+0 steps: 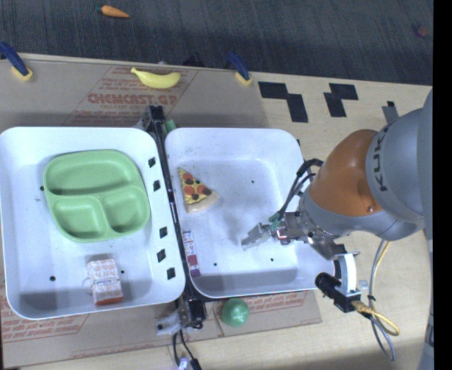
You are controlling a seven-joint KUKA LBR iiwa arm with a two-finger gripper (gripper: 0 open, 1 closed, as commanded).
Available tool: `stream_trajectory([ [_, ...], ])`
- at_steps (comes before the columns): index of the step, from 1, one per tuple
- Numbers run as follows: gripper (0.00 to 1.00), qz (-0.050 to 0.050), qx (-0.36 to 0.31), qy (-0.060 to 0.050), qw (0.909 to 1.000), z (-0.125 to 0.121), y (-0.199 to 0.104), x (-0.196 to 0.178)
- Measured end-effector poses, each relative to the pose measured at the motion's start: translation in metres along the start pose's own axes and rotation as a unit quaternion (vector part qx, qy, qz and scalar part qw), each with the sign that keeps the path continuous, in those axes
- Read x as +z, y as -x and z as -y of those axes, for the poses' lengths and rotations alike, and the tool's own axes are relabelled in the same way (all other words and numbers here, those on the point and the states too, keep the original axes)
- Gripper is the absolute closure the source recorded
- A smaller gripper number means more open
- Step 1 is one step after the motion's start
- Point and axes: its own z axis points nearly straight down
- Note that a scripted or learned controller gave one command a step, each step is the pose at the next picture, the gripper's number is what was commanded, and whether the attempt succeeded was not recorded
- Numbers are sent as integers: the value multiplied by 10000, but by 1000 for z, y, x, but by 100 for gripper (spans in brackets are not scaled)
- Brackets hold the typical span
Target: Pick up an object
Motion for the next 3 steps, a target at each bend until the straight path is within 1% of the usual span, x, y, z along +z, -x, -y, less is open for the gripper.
stream_trajectory([
  [1, 0, 4, 4, 22, 10000, -80, 9, -46],
  [2, 0, -3, 0, 11, 10000, -147, 24, -3],
  [3, 0, 1, 9, 16, 10000, -93, 25, -46],
])
